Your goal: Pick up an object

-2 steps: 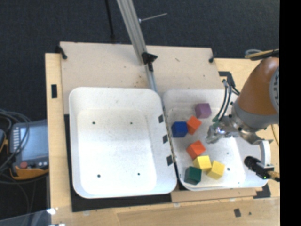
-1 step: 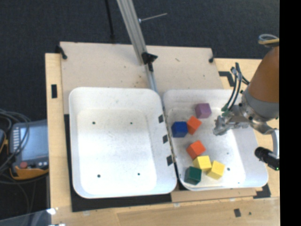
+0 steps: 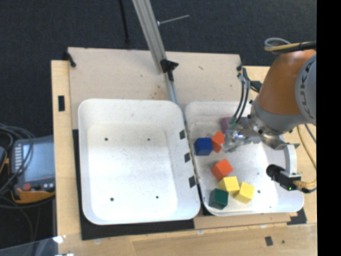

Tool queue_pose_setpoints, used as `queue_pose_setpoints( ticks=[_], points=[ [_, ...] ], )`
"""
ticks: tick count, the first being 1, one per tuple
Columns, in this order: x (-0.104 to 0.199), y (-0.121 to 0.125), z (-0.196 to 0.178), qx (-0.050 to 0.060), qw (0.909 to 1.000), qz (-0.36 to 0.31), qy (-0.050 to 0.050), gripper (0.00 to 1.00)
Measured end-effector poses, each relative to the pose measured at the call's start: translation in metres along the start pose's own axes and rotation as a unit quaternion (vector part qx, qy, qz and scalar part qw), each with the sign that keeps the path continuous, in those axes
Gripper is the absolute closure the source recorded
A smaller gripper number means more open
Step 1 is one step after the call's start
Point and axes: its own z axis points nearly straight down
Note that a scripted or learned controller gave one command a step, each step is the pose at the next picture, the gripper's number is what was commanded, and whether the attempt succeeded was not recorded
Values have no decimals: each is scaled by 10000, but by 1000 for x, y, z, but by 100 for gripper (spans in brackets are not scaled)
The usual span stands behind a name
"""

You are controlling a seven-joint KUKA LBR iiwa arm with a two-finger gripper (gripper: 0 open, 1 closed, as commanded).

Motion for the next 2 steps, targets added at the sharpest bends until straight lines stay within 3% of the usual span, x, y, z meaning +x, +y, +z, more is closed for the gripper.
queue_pose_setpoints(
  ticks=[2],
  points=[
    [101, 32, -10, -15, 10000, -10, 7, 100]
  ],
)
